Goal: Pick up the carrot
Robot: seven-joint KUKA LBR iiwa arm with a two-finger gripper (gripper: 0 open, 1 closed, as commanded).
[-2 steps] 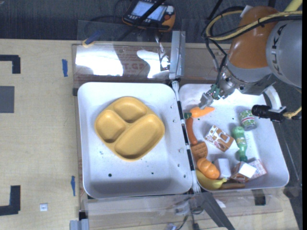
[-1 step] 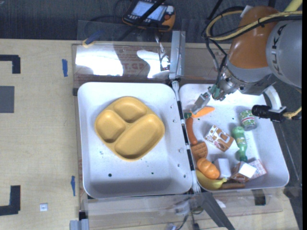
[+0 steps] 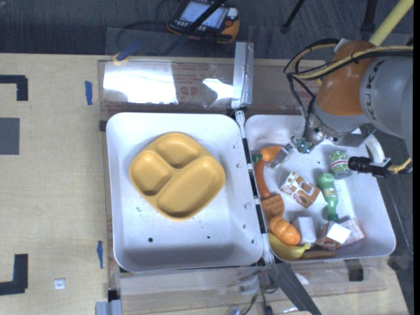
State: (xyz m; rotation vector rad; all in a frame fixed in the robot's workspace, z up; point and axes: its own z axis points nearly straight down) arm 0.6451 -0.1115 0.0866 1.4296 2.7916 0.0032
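Orange carrot (image 3: 269, 154) lies at right bin's (image 3: 384, 225) upper-left corner, just beside hot dog (image 3: 261, 178). Gripper (image 3: 303, 144) hovers near its right — finger state impossible to tell. Risk: descent off-centre clips hot dog or bin wall — carrot rolls.

Carrot (image 3: 268, 154) hemmed — bin wall (image 3: 250, 169) left, sausage (image 3: 262, 181) just below.

Yellow divided plate (image 3: 177, 174) in left white bin (image 3: 125, 241). R of plate – orange carrot (image 3: 269, 154), green bottle (image 3: 328, 192), brown-white patterned packet (image 3: 299, 189), yellow banana (image 3: 289, 249).
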